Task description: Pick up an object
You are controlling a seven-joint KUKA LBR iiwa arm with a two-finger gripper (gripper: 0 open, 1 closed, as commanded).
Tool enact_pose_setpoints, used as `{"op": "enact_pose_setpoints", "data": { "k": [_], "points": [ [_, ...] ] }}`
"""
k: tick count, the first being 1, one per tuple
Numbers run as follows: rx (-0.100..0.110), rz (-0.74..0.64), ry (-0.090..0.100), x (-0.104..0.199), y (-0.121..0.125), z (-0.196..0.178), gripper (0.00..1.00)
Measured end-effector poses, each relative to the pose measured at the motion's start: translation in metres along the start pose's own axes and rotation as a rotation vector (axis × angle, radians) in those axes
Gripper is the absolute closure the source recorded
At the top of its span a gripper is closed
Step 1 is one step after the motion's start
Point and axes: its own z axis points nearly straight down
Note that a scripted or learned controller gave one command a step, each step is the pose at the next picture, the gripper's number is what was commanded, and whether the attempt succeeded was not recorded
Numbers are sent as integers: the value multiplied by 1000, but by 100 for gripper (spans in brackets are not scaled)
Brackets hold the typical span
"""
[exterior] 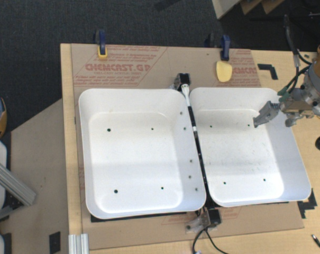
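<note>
So the only loose-looking thing here is a small yellow lump [224, 71]. It sits on the brown cardboard sheet [149, 62] that covers the worktop, just behind the back rim of the right bin [286, 157] and right under a blue clamp [225, 42]. Its long axis runs roughly away from the camera, up and down in the view. The rounded, fatter end points toward the bin and the narrower end tucks up toward the clamp. It's tiny and soft-edged, so I honestly can't tell if it touches the clamp or just lies near it.

The gripper [279, 117] hangs over the right bin's far right corner, well apart from the lump. Its two grey fingers [264, 113] are spread apart and grasping nothing, with white bin showing between them. One finger slants down-left into the bin. The other is harder to make out against the wrist hardware. The arm [316, 83] is cut off at the view's right edge, with dark cables looping beside it.

The left bin [88, 142] sits tight against the right one. A black strip [194, 136] runs along the seam, and its far end disappears into a small black block.
</note>
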Motion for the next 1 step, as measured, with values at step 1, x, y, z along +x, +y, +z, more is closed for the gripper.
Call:
{"op": "enact_pose_setpoints", "data": {
  "k": [1],
  "points": [
    [-3,-1,-1,0,1,-11,100]
  ]
}}
